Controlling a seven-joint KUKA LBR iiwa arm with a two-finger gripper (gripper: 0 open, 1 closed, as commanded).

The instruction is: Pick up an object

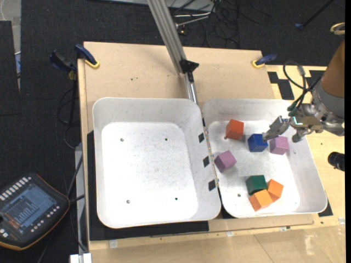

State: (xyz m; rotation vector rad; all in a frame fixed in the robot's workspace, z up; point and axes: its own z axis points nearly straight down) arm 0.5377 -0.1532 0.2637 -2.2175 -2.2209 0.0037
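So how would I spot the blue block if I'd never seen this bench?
Look in the right-hand white bin, the one that holds all the blocks. Near its upper middle, the blue block sits in a row between an orange block on its left and a purple block on its right, by the gripper. It is the only blue one.

- bins [148, 114]: white plastic, slight sheen, fine dark speckling on the floors
- bench top [142, 70]: pale wood board, matt, a few small marks
- blocks [235, 129]: matt solid colours, smooth faces, look like foam or painted wood
- slanted pole [167, 29]: bare metal, dull silver
- gripper [288, 126]: grey metal, slightly shiny
- floor [44, 119]: dark matt carpet-like surface
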